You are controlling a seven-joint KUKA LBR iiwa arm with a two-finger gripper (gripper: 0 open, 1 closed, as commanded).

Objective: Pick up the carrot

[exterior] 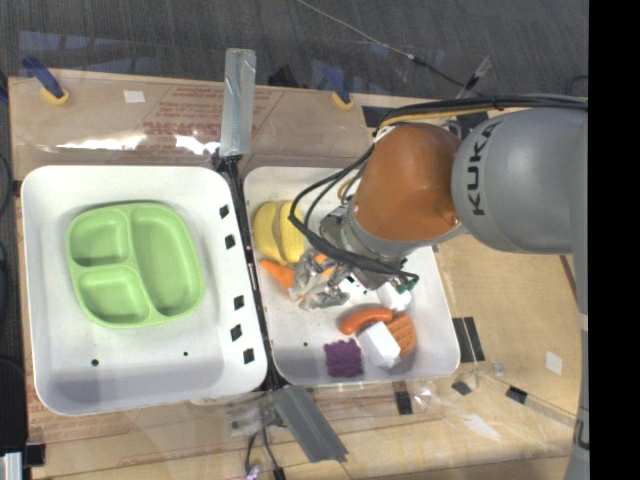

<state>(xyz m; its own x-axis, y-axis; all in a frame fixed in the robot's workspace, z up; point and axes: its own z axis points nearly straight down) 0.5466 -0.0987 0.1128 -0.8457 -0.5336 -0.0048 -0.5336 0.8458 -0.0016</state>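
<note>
The carrot (277, 271) is a small orange piece lying in the right bin (435, 353), just below the yellow banana (272, 230). Its right end runs under the gripper. My gripper (322, 286) hangs low over the middle of the right bin, right beside the carrot and touching or nearly touching its right end. The orange wrist band and grey arm cover the bin's upper right part and hide much of the gripper from above.
A red-orange sausage (364, 318), an orange waffle piece (403, 330), a white block (379, 344) and purple grapes (343, 358) lie in the right bin's lower part. The left bin (40, 268) holds a green divided plate (135, 263).
</note>
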